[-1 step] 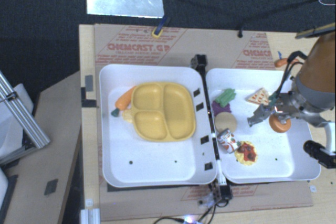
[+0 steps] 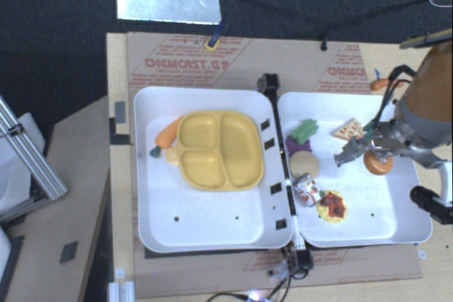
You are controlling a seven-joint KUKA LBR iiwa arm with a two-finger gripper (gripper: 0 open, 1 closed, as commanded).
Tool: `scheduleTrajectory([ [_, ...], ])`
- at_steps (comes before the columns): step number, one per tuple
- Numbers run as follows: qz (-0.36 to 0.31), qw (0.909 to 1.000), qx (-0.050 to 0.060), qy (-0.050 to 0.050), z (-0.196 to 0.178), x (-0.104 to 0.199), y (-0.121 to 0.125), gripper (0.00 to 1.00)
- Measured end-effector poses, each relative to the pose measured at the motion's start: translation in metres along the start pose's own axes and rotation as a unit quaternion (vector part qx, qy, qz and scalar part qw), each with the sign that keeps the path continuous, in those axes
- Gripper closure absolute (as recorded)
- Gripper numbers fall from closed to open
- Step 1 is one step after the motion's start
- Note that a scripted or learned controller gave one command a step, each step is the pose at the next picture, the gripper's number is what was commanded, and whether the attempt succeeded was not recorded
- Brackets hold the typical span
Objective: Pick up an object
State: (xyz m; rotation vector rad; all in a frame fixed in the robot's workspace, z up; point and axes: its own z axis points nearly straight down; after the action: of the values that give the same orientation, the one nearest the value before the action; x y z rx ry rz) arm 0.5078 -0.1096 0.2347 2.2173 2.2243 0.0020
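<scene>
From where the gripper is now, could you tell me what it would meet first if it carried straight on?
Probably the tan round piece, since the gripper points leftward and slightly down in the picture toward it; its height above the right bin is unclear.

Yellow plate [image 2: 216, 151] smooth glossy plastic; white bins [image 2: 212, 233] matt plastic; bench [image 2: 283, 56] printed cardboard.

A robotics lab: a cardboard-covered bench [image 2: 184, 56] with taped white bins [image 2: 152, 223], cables and toy food.
</scene>
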Motion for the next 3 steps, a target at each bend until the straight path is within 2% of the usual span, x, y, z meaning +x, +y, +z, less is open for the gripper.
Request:
scheduleTrajectory([
  [1, 0.001, 1.0000, 0.002, 0.001, 0.043, 0.005, 0.000, 0.00],
  [2, 0.001, 1.0000, 0.002, 0.000, 0.096, -0.003, 0.006, 0.00],
  [3, 0.003, 1.0000, -0.002, -0.004, 0.145, -0.007, 0.007, 0.00],
])
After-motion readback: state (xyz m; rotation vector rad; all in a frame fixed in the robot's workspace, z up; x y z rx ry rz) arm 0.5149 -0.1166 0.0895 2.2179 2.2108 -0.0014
